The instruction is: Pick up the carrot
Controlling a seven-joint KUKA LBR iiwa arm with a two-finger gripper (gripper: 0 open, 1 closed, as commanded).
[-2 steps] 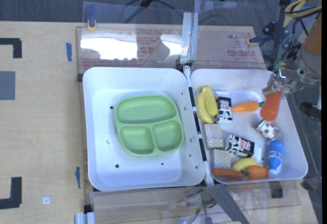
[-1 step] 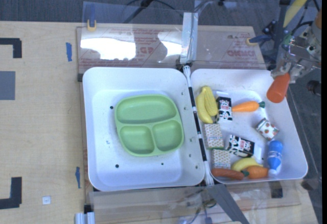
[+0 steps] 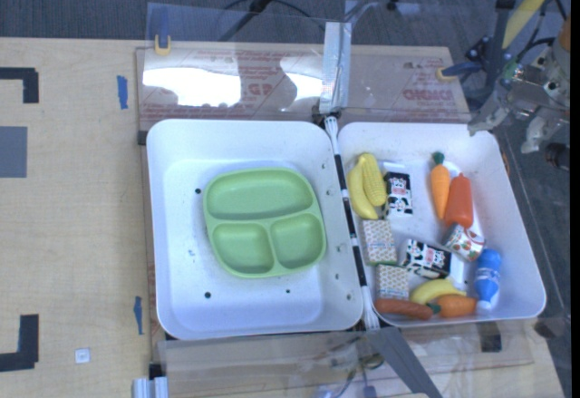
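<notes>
**Fig. 1: Pre-grasp layout, carrot in right bin**

Bench: wood top carrying two shallow white bins side by side, w/ a clear panel behind them.

Left bin: holds one green divided plate, three compartments, lying near the bin's centre.

Right bin: crowded. Along its left wall, a banana; just beside it a small cow-print carton. Two patterned packets sit below these, and a second cow-print carton lies toward the centre. Along the front edge: a second, smaller banana, a reddish item and an orange item. Near the front right corner, a blue-and-white bottle.

Carrot: orange w/ green top, lying lengthwise toward the bin's back right, green end toward the back wall. It touches, or nearly touches, an orange-red bottle on its right.

Gripper: at the bin's back right corner, outside the rim; you cannot tell its opening from here.

Technique: you'll prob. want to descend over the carrot's mid-body w/ the closing direction across its narrow width. Watch the bottle side, since clearance there looks tight and a finger could land on the bottle instead.
</notes>
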